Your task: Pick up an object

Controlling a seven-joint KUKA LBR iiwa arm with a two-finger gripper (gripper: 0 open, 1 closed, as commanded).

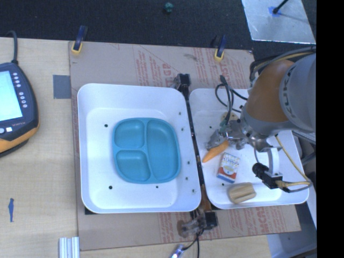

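Note:
The right bin [215, 104] holds an orange carrot-shaped toy [213, 152], a small red-and-white carton [229, 167] and a tan bread-like block [241, 192]. My gripper [224, 135] reaches down into this bin from the right, its tip just above and beside the carrot's upper end. The grey arm with its orange band [271, 98] covers the bin's upper right part. The left bin [134, 198] holds a blue divided plate [146, 149].
A teach pendant [13, 104] lies at the far left of the bench. Clamps [79, 39] hold the cardboard sheet at its back edge. Cables [223, 93] loop over the right bin's back part, and a black-and-yellow connector [271, 179] hangs near its right side.

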